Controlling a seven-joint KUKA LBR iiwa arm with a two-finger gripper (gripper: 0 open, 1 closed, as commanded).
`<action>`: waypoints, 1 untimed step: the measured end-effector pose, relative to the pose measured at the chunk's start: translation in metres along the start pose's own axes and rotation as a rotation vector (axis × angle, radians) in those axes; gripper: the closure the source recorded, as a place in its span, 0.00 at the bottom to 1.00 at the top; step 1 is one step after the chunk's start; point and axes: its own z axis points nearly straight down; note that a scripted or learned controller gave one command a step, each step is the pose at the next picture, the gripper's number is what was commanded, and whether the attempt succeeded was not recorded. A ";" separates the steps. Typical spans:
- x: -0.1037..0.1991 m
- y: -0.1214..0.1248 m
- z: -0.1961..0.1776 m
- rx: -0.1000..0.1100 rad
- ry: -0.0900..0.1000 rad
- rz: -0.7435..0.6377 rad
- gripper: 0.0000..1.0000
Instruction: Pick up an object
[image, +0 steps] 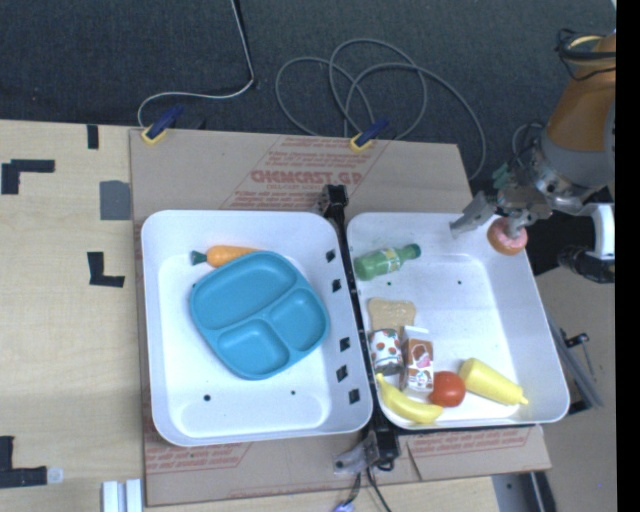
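Two shallow white bins (160, 330) sit on the counter. Over the right white bin's (545, 345) upper right rim, the tool (508, 222) is clamped on a round pink doughnut-like object (508, 237). Pickup looks achieved; next likely calls for carrying it clear.
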 end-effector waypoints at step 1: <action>0.056 -0.005 0.086 0.003 0.002 -0.001 0.00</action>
